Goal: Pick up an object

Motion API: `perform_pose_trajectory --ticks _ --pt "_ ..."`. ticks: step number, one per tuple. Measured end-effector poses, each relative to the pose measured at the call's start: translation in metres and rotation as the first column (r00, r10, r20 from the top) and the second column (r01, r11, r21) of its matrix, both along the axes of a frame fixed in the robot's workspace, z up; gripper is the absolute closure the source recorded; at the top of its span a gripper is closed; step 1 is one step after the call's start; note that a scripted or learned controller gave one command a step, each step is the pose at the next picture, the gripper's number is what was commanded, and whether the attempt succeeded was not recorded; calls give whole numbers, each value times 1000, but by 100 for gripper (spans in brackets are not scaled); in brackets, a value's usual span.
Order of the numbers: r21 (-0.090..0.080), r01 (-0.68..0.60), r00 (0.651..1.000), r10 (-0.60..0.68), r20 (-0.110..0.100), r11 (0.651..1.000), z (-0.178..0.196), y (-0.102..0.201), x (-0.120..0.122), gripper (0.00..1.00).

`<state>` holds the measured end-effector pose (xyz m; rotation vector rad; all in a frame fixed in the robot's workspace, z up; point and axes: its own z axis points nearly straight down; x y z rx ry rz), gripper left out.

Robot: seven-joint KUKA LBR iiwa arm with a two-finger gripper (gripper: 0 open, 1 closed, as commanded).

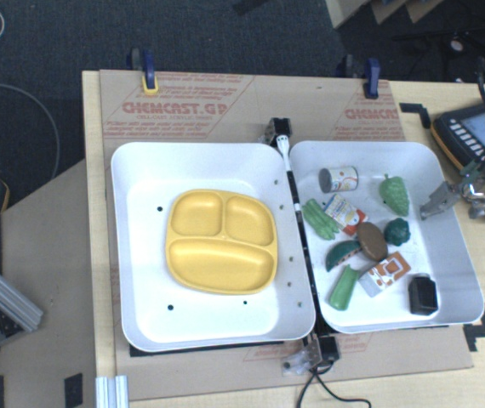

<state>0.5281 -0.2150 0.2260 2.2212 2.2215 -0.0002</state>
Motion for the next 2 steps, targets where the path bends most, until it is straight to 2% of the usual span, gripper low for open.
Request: perform_pose_trajectory --ticks 1,2 --pt "4 -5 1000 5 0 1000 33 59 -32 0" --pt "0 -1 1000 1 2 1000 42 56 -31 100"
